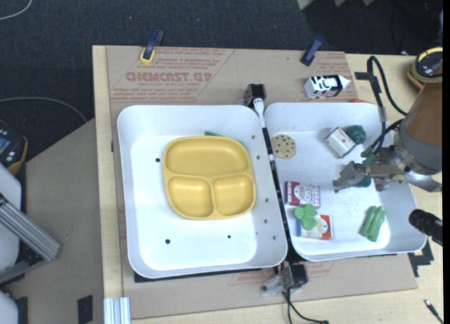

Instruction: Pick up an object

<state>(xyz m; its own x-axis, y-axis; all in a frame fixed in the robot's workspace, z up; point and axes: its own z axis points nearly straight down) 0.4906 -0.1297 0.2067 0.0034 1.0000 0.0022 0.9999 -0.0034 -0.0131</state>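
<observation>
Two shallow white bins sit side by side on the table, the left bin point(140, 245) and the right bin point(394, 242), touching along their shared middle edge. The left bin holds one yellow divided plate point(209, 175) with three compartments, lying toward the bin's far half; a sliver of something green point(213, 133) peeks out at the plate's far edge, too little of it visible to name. The right bin holds six loose things: one round tan cookie point(283, 146) with dark dots near its far left corner, one small grey-white block point(340, 141) and one dark green lump point(356, 133) just beside it toward the far edge, one red-and-white packet point(302, 193) by the left wall, one red, blue and yellow carton point(316, 226) with a green leafy piece point(306, 213) lying on it near the near left corner, and one green pickle-like piece point(372, 222) toward the near right corner. The writing on the packet and the carton is too small to read. The gripper point(349, 177) hangs low over the middle of the right bin, reaching in from the right edge, its fingers point(344, 183) pointing left; whether they are spread or pinching anything I cannot tell, though a bit of green shows just beside them. Brown sheeting under the bins carries red print reading "CHEMCAST G.P" near the table's far left edge. One black-and-white cow-patterned object point(327, 86) lies on the table beyond the right bin's far edge. Two clamps point(150, 47) pin the sheeting at the far edge.
</observation>
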